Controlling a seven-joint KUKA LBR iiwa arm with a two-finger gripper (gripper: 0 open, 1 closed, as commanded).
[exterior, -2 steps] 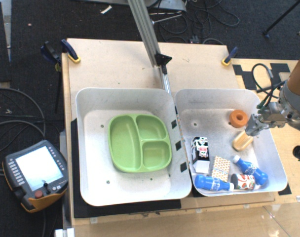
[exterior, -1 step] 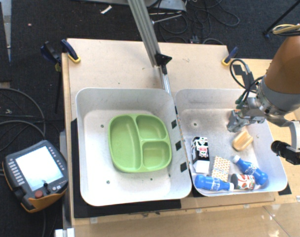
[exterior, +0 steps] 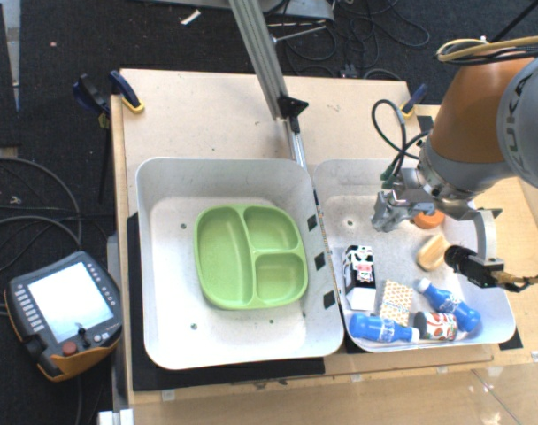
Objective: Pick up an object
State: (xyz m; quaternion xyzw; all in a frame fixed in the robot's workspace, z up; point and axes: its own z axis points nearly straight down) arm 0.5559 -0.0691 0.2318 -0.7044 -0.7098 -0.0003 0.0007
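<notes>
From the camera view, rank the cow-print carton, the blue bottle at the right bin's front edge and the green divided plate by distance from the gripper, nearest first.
Measured from the gripper:
1. Cow-print carton, just below it in the right bin.
2. Blue bottle, at that bin's front edge.
3. Green divided plate, across in the left bin.

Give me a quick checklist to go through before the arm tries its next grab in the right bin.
1. Gripper over the right bin: ok, it sits above the bin's upper part.
2. Nothing between the fingers: cannot tell, the view is too small.
3. Fingers open for a grab: cannot tell.
4. Target close by: ok, the orange object lies right beside the gripper, partly hidden by the arm.
5. Other items apart enough to grab singly: not ok, the blue bottles and the carton crowd the lower edge.
6. Green tray out of the way: ok, it is in the left bin.
</notes>
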